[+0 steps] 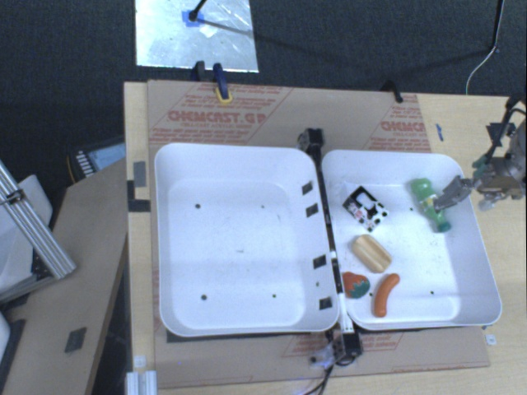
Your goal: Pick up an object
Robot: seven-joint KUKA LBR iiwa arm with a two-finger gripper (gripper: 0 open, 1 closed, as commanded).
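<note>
Bench being occupied by two white bins, right bin (473, 245) holding green toy (428, 200), sausage (384, 294), bun (371, 253), gripper (451, 194) being seen beside toy, finger state not discernible.

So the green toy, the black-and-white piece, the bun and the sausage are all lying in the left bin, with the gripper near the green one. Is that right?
Not quite: the camera view shows them in the right bin, not the left. The green toy, black-and-white piece, bun and sausage all lie there, with the gripper near the green toy.
</note>
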